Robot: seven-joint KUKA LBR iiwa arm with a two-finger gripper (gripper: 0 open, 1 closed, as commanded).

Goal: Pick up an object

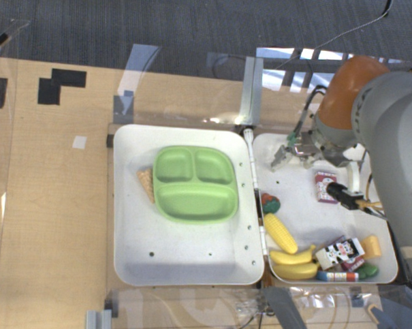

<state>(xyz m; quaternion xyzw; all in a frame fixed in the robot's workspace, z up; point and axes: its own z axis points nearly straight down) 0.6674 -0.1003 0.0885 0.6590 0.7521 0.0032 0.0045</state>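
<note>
Tool (282,157) hanging over the far left corner of the right bin (293,191), fingers spread apart, nothing between them, bare white floor beneath. Closest candidates: small pink carton (325,186) just to the right, red-and-green piece (269,202) near the bin's left wall, corn (281,232) further toward the near edge. Corn lying flat beside a banana (294,263), long axis running diagonally from upper left to lower right, blunt end toward the banana. Probably light, stiff plastic, ribbed enough not to slip; best taken across the middle, fingers set square to the long axis. Carton likely light and a little crushable, flat faces good for a gentle pinch across its short side. More clutter packed along the near right wall, poorly placed for a clean grip. Left bin (127,245) carrying a green tray (194,184) with a tan piece (146,184) tucked under its left edge.
</note>
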